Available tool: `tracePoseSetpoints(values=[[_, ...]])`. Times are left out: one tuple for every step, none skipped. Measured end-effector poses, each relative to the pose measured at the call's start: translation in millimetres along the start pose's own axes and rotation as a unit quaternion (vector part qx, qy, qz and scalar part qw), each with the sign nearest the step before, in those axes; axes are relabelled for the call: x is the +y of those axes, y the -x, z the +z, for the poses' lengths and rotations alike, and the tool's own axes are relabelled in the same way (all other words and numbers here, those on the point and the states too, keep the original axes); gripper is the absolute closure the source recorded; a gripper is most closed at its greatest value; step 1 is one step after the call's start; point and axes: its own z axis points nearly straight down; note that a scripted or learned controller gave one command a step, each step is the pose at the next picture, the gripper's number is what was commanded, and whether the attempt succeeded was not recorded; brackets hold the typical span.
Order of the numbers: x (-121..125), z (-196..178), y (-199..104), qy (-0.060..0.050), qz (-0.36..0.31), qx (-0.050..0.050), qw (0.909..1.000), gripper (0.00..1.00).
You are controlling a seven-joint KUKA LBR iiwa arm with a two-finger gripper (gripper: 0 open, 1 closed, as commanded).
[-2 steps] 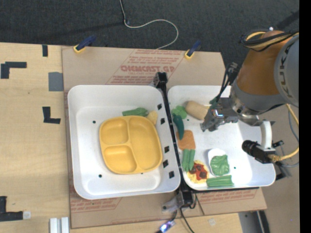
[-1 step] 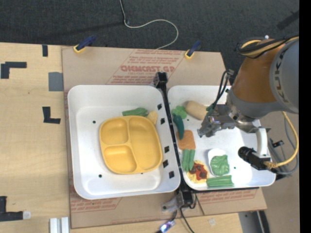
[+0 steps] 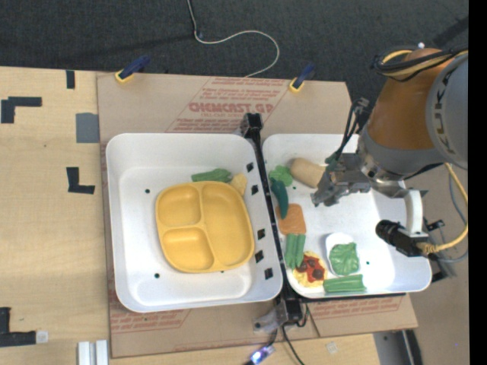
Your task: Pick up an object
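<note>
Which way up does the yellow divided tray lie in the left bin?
Right way up: the yellow tray shows three hollow compartments facing the camera.

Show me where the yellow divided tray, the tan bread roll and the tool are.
yellow divided tray [image 3: 204,227]: camera view, centre of the tray.
tan bread roll [image 3: 307,172]: camera view, middle of the roll.
tool [image 3: 326,196]: camera view, between its fingertips.

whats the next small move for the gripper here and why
Probably a short descent, shifted slightly toward the tan roll. The gripper sits over the right bin, just beside that roll, with nothing visibly between its fingers, and the roll looks like the nearest item to try.
</note>
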Motion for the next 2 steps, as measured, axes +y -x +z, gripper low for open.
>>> tracePoseSetpoints(values=[[0,1,0,-0.001,0.000,0.000,1.0000,1.00],[1,17,-3,-0.002,0.000,0.000,1.0000,1.00]])
